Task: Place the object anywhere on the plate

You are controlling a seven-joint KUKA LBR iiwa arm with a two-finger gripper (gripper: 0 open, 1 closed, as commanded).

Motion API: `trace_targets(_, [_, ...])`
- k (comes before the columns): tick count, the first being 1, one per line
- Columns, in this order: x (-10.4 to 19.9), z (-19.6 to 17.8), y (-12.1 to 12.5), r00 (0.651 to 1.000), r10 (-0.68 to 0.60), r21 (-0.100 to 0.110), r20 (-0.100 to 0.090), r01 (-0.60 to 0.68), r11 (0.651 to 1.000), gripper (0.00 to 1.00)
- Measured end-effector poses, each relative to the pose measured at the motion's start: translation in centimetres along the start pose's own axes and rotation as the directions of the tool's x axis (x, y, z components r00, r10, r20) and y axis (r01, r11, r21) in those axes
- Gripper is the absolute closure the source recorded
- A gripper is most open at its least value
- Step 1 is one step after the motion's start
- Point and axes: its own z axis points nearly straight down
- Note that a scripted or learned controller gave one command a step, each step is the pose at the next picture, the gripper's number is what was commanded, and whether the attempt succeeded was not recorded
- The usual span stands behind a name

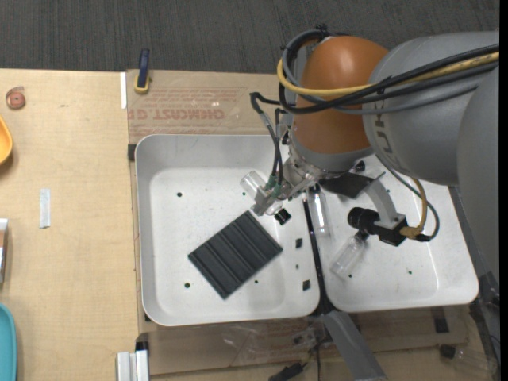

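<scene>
Looming closest to the lens, the arm's orange band [337, 94] is bulging over the back of the bins, with the grey arm [444, 109] reaching in from the right and bending steeply down. Yellow and black cables [295, 54] are looping around the band. The wrist is pointing down over the back right part of the left bin [159, 292], close to the wall shared by the two bins. The jaws are hanging there in a tangle of pale and dark parts, and I cannot tell whether they are apart or together, or clamped on anything.

A dark ribbed plate [236, 254] is lying tilted on the left bin's floor, just forward and left of the jaws. A small clear object [347, 257] is resting in the right bin [413, 288], forward and right of the jaws, apart from them and across the shared wall from the plate. The tan bench [71, 236] is stretching away to the left.
</scene>
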Motion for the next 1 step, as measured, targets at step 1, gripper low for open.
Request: trace_targets(1, [0.00,-0.01,0.00,1.000,0.000,0.000,0.000,0.000,1.000,0.00])
